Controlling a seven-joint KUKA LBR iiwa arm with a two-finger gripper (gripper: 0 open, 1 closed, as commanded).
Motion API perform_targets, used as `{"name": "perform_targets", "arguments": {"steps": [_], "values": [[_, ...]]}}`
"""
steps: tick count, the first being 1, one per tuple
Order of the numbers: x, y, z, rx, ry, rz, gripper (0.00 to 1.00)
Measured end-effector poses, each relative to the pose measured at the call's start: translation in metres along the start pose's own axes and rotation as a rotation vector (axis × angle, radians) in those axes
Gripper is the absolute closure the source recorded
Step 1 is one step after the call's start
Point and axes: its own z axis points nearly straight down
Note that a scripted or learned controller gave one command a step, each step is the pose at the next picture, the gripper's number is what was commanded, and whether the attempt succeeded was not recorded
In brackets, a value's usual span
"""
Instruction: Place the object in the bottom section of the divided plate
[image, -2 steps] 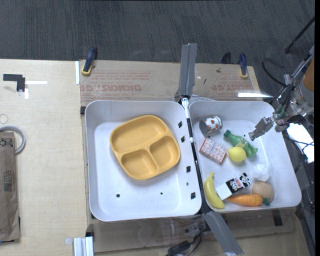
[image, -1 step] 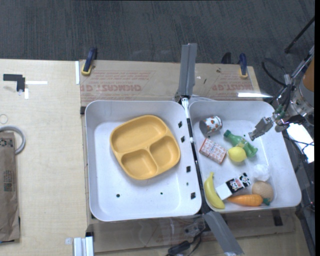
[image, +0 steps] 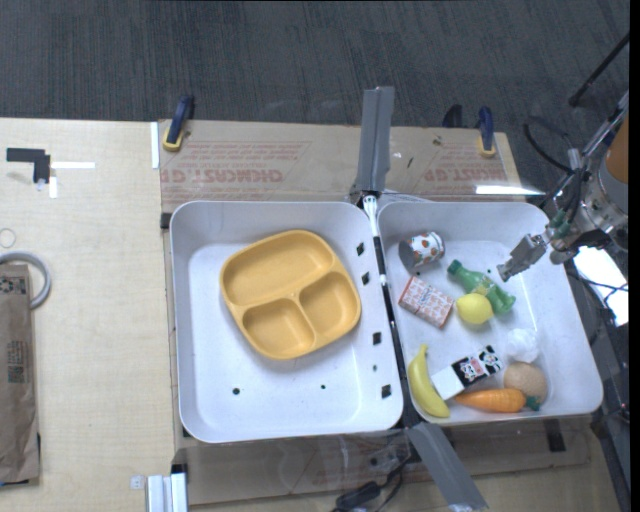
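A yellow divided plate (image: 290, 292) lies in the left bin (image: 200, 380), with one long section at the upper left and two smaller ones toward the lower right. All three sections are bare. The right bin (image: 570, 320) holds the loose objects: a green bottle (image: 480, 285), a lemon (image: 474, 309), a red-and-white packet (image: 426, 301), a small round patterned toy (image: 426, 247), a banana (image: 426, 386), a black-and-white carton (image: 475, 367), a carrot (image: 492, 401), a tan roll (image: 524, 379). My gripper (image: 522, 257) hangs over the right bin's upper right, just right of the green bottle, nothing seen in it.
A grey divider bar (image: 376, 140) runs up between the bins. Cardboard (image: 300, 160) with blue clamps (image: 180, 120) lies behind them. A brown bag (image: 15, 370) sits at the far left on the bench. Cables hang at the right beside the arm.
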Motion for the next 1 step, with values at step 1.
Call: {"name": "perform_targets", "arguments": {"steps": [1], "values": [[0.0000,0.0000,0.0000,0.000,0.000,0.000,0.00]]}}
